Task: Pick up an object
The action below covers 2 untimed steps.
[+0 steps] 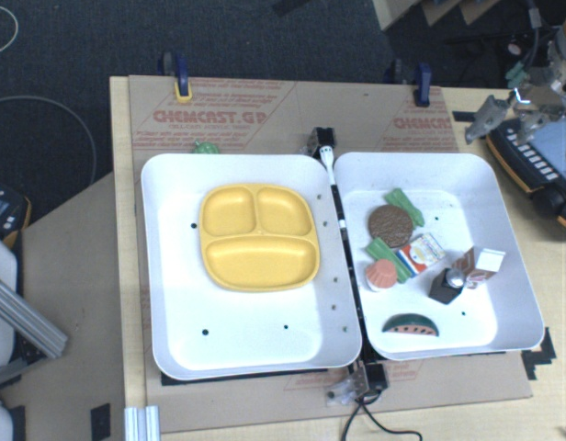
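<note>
Tool (519,96): at the upper right, beyond the right white bin (513,246) — its opening cannot be told.
Objects: round brown cookie-like disc (390,223), watermelon slice (411,325) — inside that bin.
Left white bin (168,274): yellow divided plastic plate (259,237).

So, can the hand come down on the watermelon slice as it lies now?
Probably yes. The watermelon slice lies apart from the other toys near the front rim of the right bin, with nothing over it; the hand is beyond the bin's far right corner.
</note>
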Tool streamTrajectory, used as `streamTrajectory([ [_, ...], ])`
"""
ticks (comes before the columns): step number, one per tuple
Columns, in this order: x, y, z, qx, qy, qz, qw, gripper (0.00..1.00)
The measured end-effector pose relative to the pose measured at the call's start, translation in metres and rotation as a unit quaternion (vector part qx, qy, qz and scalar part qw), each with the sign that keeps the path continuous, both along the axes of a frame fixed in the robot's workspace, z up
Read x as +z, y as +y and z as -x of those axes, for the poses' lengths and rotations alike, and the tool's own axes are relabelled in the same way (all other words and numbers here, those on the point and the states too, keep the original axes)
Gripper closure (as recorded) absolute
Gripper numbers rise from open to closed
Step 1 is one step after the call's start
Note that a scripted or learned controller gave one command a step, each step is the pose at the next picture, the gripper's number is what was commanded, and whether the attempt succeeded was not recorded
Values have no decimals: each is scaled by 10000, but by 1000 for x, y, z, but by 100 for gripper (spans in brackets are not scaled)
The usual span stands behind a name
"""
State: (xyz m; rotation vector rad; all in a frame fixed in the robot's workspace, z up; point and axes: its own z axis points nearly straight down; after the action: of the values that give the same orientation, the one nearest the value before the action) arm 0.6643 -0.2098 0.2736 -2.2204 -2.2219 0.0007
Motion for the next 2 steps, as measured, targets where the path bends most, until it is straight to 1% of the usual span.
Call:
streamTrajectory([
  [1, 11, 0, -1, 6, -18, 12, 10000, 100],
  [2, -15, 54, 46, 5, 23, -9, 10000, 100],
])
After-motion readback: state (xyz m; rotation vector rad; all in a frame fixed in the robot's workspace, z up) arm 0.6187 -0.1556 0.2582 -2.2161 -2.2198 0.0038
